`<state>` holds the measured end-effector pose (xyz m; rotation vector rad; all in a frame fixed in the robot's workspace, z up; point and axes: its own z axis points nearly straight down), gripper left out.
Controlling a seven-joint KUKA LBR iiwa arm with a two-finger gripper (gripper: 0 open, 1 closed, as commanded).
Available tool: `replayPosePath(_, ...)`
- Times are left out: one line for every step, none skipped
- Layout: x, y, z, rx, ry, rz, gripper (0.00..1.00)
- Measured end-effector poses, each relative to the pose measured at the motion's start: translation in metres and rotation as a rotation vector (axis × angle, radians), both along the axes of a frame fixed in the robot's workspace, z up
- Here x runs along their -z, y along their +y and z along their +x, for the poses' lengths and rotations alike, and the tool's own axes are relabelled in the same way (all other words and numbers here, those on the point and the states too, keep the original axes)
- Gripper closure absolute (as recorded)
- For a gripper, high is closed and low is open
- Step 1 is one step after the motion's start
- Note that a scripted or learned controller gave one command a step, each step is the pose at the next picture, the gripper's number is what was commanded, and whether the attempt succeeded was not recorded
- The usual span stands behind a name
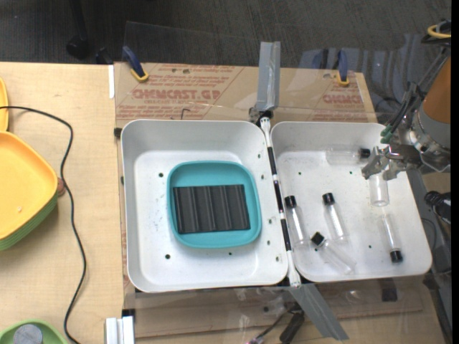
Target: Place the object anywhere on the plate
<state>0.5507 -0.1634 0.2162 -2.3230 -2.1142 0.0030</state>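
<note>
My gripper [378, 165] hangs over the right edge of the right bin [358, 260]. It is shut on a clear vial [378, 190], which hangs down from the fingertips. The teal plate [181, 178] with a dark ridged middle lies in the left bin [143, 264], well to the left of the gripper. Several more clear vials with black caps lie in the right bin: one [332, 215] in its middle, one [391, 239] at the lower right, one [347, 154] near the back.
A raised divider [275, 185] runs between the two bins. Cardboard and a clear panel [215, 92] stand behind them. Yellow and green dishes [21, 192] sit at the far left beside a black cable [72, 213].
</note>
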Motion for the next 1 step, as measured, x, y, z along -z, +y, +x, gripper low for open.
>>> replayPosePath(0.0000,0.0000,0.0000,0.000,0.000,0.000,0.00)
